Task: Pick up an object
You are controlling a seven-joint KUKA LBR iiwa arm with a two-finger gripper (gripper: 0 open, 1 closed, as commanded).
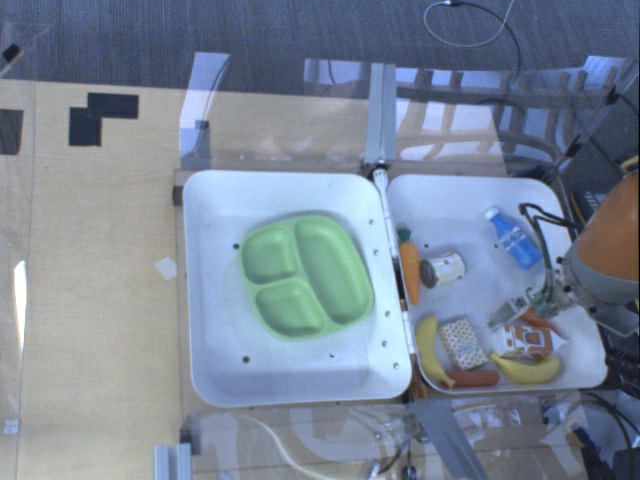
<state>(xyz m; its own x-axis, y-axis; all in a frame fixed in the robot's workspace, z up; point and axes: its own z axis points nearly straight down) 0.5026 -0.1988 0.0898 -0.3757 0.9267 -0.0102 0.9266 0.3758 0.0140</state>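
Note:
The right bin [470, 193] holds several objects. An orange carrot [409, 268] lies along its left wall, and a small tin [443, 268] lies on its side next to it. A blue bottle [514, 238] lies toward the back right. Along the front are a yellow banana [431, 351], a patterned pouch [461, 341], a red sausage [476, 377], a second banana [527, 370] and a white and orange carton [531, 341]. My gripper [520, 313] hangs low over the bin's right side, just above the carton and left of the arm's orange band [612, 238].
The left bin [215, 268] bears a green divided plate [305, 276] in its middle. A metal divider [378, 118] runs between the bins at the back. Black cables [545, 218] loop beside the arm near the bin's right rim.

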